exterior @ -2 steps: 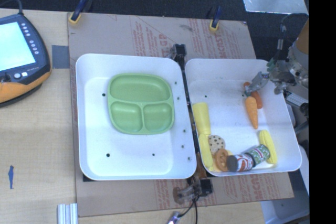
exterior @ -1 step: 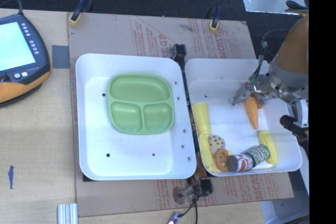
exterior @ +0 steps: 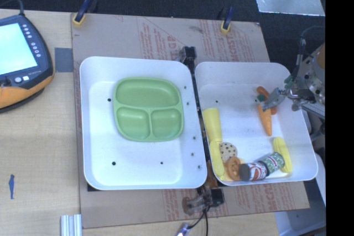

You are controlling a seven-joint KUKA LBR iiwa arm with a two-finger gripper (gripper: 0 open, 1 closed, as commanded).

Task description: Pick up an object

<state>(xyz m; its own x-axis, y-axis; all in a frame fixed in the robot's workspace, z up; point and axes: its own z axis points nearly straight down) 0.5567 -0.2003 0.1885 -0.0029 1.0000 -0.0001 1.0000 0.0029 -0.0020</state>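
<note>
A green plate [exterior: 149,109] lies in the left bin [exterior: 94,119], while in the right bin [exterior: 243,72] a carrot [exterior: 266,119] sits under the gripper [exterior: 269,101], whose opening and hold I cannot tell, nearer than a can [exterior: 267,166].

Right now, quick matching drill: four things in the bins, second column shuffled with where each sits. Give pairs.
Things:
1. green divided plate
2. carrot
3. can with the red and green label
4. cookie

Places:
A. right bin, near front edge, lying on its side
B. right bin, just below the gripper by the far right side
C. left bin, toward the back
D. right bin, near the left wall, beside the yellow corn pieces

Pairs: 1-C, 2-B, 3-A, 4-D
</note>
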